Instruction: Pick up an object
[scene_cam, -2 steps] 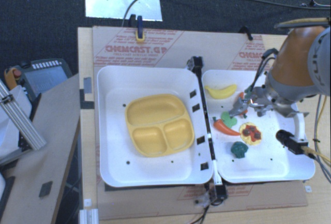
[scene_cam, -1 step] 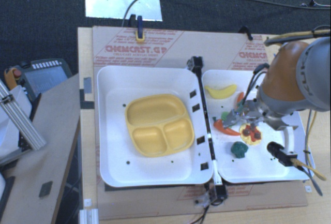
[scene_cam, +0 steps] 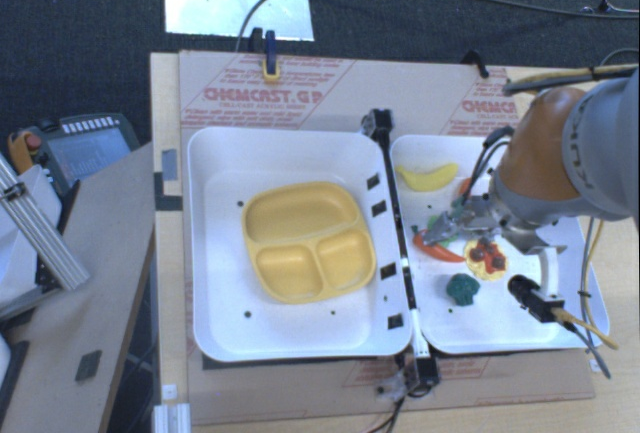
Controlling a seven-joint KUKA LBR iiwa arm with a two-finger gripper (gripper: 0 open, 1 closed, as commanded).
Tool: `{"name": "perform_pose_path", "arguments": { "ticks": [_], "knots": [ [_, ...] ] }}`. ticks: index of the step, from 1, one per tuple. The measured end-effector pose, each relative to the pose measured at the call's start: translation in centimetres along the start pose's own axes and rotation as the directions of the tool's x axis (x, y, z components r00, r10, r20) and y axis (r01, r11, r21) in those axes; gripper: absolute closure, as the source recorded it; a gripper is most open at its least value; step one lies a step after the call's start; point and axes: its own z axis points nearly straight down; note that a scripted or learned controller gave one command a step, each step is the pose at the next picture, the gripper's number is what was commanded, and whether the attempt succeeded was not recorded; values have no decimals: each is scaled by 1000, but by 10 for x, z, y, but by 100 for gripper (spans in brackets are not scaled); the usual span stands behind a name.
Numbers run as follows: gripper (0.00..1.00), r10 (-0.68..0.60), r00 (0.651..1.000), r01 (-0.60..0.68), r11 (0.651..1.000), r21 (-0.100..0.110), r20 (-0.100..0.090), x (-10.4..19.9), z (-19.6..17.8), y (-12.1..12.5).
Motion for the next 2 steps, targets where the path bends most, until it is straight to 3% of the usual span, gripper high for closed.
{"name": "perform_pose_path", "arguments": {
  "ticks": [1,2],
  "knots": [
    [100,0,1000,0,1000,0,2,0,-9,0],
    [100,-3,1000,3,1000,8,-1,0,-73,2]
  ]
}}
